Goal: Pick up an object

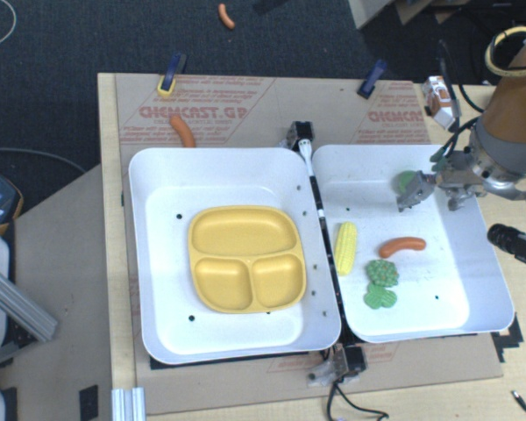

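In the right bin (473, 310) lie a yellow corn cob (344, 247), an orange-red sausage (402, 246) and two green broccoli pieces (381, 284). A further green piece (407, 181) sits near the bin's far side. My gripper (436, 196) hangs over the far part of this bin, open, its fingers pointing down. The left finger (414, 194) stands right beside that green piece, and I see nothing between the fingers. The sausage lies a little in front of the gripper.
A yellow three-compartment plate (245, 258) lies in the left bin (158, 191). An orange sausage (182, 131) rests on the cardboard behind the left bin, and another (226, 15) lies on the dark floor. Clamps (169, 75) (372, 79) hold the cardboard's far edge.
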Robot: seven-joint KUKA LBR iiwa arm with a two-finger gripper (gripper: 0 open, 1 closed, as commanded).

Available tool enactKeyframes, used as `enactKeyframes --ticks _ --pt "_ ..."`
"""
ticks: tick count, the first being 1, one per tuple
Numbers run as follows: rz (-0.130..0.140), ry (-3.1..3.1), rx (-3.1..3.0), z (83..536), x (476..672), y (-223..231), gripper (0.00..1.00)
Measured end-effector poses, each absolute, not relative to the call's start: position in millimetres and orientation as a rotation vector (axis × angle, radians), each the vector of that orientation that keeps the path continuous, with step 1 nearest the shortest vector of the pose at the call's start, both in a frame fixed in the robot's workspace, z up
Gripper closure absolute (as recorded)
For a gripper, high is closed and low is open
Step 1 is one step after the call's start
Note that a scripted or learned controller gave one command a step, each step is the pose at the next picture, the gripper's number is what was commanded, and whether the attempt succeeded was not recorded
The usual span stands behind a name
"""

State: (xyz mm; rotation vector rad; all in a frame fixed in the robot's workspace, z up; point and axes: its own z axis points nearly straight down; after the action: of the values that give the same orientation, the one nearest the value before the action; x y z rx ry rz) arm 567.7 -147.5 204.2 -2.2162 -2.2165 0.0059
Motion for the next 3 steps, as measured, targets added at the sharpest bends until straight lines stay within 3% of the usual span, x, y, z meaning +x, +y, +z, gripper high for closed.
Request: enactKeyframes --ticks 2,3 --pt "0.004 -2.217 -2.216 100.7 566.6 -140.9 0.00" --pt "0.003 -2.218 -2.218 83.4 566.1 -140.1 0.00"
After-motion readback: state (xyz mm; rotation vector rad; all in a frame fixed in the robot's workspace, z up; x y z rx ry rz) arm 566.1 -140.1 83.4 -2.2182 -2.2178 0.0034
